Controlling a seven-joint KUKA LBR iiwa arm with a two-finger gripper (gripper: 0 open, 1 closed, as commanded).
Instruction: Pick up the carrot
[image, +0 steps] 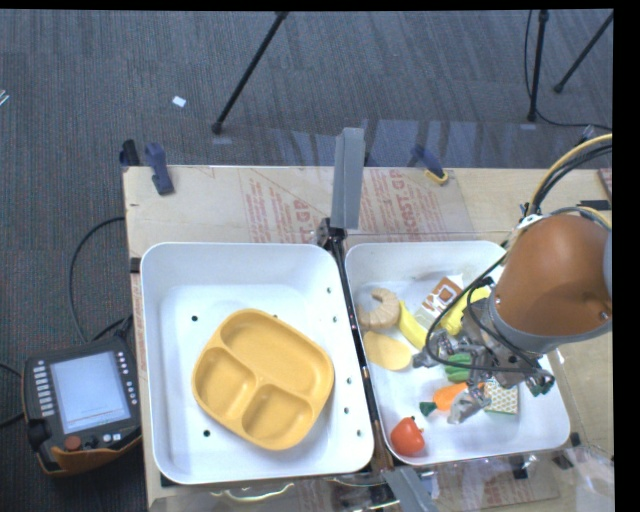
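- Camera view: the carrot is lying in the right bin, toward its front, with its green top pointing left and its orange body running up and to the right, so the long axis is sitting on a slant.
- The gripper is hanging directly over the carrot's right end, under the orange band of the arm; the carrot is therefore lying just below and slightly left of it.
- How far the gripper is open I cannot tell, since the wrist is covering it; nothing is visibly gripped.
- Crowding the carrot: a tomato is sitting near its left end toward the front rim, a patterned packet is touching or nearly touching on its right, and a banana with a pale round slice is lying behind.
- The left bin is holding a yellow divided plate, well apart from the work.
- I judge the packet as the likeliest thing to get pinched along with the carrot.
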